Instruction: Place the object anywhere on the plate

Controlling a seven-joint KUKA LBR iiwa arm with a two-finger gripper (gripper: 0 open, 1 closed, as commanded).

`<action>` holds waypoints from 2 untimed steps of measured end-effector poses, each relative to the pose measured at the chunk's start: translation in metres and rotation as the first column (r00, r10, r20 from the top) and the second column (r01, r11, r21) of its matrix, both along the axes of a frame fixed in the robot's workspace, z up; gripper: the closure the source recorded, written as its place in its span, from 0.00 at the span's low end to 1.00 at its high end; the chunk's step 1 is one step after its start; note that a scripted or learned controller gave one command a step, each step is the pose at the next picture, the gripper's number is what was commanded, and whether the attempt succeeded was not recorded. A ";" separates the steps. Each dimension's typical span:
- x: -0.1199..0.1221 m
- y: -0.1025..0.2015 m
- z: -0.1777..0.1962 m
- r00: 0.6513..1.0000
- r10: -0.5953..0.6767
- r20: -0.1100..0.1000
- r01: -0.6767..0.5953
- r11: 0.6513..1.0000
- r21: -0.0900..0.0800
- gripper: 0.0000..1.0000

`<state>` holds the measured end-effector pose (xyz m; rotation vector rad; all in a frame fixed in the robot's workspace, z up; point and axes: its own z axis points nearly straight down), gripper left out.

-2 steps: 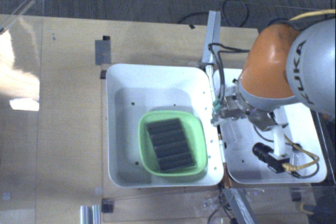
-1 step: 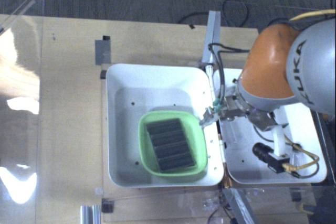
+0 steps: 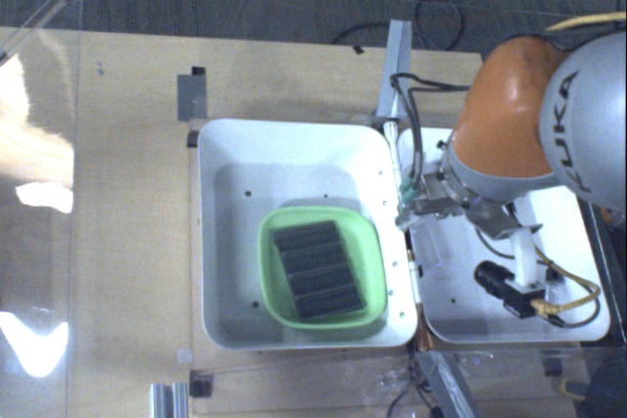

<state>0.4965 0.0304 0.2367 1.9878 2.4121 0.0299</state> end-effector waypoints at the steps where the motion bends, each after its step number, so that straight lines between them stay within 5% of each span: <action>1: 0.003 0.051 -0.052 0.993 0.120 -0.021 -0.120 0.993 -0.004 1.00; 2: 0.003 0.050 -0.052 0.993 0.119 -0.021 -0.119 0.993 -0.004 0.00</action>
